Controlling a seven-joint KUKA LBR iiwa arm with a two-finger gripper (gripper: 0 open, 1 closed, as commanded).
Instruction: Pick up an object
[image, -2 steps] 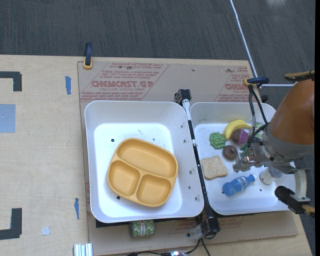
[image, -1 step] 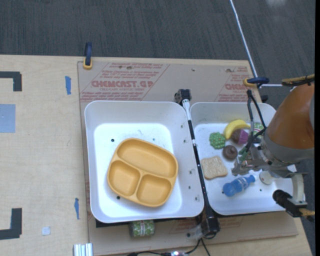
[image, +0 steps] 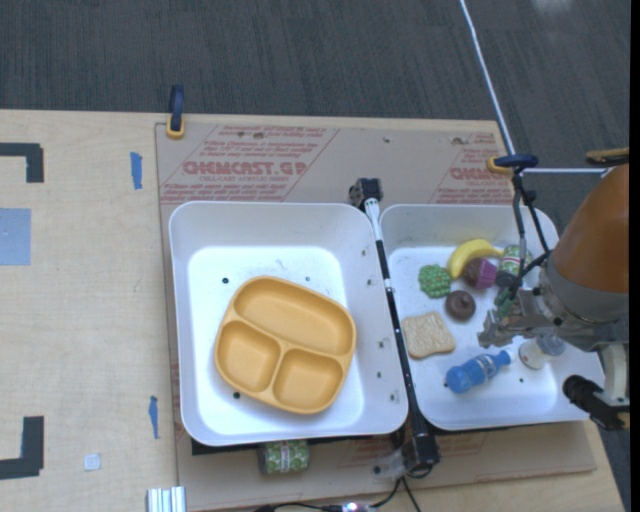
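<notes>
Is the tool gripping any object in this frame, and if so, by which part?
Cannot be told. The tool sits low in the right bin just above the blue bottle, its tips indistinct.

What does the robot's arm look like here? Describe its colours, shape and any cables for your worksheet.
The arm is bulky and rounded, with an orange band above a grey wrist. Below it sits a small metallic grey pincer. Thin dark cables loop along its side.

Bright, even overhead light, soft faint shadows inside the white bins (image: 190, 300), mild overall softness, no strong glare
</notes>
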